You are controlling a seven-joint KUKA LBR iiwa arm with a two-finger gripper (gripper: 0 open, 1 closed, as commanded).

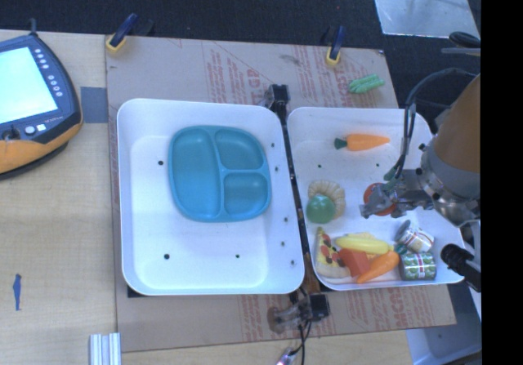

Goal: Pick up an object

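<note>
Starting at the left: the left bin [147, 265] just has the blue divided plate [219, 172] sitting flat in it, well away from everything I care about. All the pickable stuff is piled in the right bin [327, 122]. There's a toy carrot [362, 142] alone near the far wall, a green ball [321, 208] beside the divider, and a jumble of pizza slice [327, 255], banana [364, 243] and a small can [417, 266] along the near wall, probably just where they got dumped. My pincer [382, 200] is down over something red mid-bin. Can't tell how wide it's open or whether it's actually got anything.
</note>
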